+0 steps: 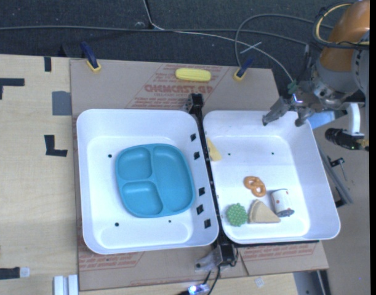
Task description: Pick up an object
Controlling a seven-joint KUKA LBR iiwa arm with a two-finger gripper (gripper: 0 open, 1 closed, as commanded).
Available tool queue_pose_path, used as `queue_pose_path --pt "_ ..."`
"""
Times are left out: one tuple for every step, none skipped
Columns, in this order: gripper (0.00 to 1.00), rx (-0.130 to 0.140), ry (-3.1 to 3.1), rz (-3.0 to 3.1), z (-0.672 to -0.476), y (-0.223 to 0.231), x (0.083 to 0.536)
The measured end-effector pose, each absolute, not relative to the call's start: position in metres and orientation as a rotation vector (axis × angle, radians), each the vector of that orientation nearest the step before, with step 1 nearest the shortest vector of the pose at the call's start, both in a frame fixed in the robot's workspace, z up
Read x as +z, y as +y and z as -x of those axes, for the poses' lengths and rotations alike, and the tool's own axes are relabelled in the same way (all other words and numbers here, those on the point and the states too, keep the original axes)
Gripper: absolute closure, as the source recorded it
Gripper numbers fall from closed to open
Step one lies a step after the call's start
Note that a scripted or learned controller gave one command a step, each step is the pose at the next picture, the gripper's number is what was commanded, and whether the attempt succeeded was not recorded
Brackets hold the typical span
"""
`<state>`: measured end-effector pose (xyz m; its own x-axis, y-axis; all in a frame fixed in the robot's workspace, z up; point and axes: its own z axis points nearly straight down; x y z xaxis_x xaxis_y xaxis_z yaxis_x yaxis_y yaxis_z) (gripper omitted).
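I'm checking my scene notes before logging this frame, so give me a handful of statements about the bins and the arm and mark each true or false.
1. The blue divided plate lies in the left bin. True.
2. The pretzel sits on the blue divided plate. False: it lies in the right bin.
3. The pincer holds the green ball. False: the pincer is open with nothing between its fingers, up at the right bin's far right corner; the ball lies near the front.
4. A yellow object lies on the cardboard beyond the bins. True.
5. The wedge-shaped piece lies beside the green ball. True.
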<state>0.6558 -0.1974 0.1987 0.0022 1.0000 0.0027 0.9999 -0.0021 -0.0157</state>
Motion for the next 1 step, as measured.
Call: queue_pose_path --pt "0.00 0.002 -2.223 2.220 -0.6592 -0.1969 0.2084"
